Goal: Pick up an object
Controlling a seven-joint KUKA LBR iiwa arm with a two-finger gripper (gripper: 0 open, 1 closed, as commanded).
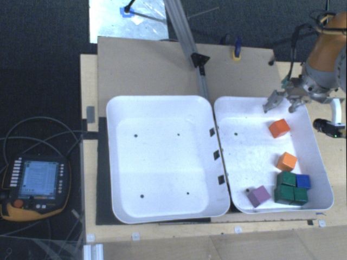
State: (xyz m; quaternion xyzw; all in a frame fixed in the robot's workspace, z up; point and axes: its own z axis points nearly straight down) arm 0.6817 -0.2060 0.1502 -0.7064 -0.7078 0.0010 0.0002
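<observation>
Nothing lifted yet, by the look of it: every block resting on the floor of the right bin (233,112), none between the fingers. End effector (281,103) hanging over the bin's far right corner, fingers spread apart and bare, just above and beside the red-orange block (279,128) without touching it. Still to do, as judged here: choose a piece, descend, close, raise.

Right bin holding all the candidates: that red-orange block nearest the end effector; an orange block (287,161) lower down; a tight cluster of green blocks (287,187) with a blue block (302,181) against them in the near right corner; a purple block (259,195) apart to their left. All small, hard-edged cubes, matte, probably painted wood. Left bin (116,145) shallow, smooth white plastic with rounded corners. Desk (146,64) surfaced in dull tan board.
</observation>
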